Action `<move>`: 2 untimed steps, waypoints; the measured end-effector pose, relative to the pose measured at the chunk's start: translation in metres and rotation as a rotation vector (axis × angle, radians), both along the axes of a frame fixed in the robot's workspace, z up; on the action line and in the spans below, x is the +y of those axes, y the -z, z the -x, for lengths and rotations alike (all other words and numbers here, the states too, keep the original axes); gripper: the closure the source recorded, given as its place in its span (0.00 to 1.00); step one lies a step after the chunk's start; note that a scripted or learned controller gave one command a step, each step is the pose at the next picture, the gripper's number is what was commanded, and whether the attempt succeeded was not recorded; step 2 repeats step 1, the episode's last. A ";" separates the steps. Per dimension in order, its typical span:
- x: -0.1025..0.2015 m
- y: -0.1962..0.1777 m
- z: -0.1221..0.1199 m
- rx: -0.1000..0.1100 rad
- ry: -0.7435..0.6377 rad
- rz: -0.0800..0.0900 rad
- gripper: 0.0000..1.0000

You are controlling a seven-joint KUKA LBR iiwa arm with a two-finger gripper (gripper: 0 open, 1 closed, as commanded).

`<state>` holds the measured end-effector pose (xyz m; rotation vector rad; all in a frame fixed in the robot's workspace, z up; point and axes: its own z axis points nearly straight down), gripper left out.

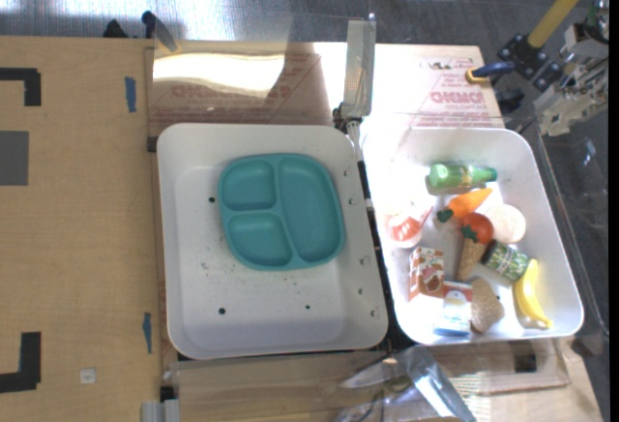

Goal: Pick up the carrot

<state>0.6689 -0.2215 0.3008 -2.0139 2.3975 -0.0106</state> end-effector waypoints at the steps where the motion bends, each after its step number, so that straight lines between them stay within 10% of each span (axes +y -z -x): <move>1: 0.001 0.138 0.004 0.021 -0.091 -0.008 1.00; 2: 0.001 0.138 0.004 0.021 -0.091 -0.008 1.00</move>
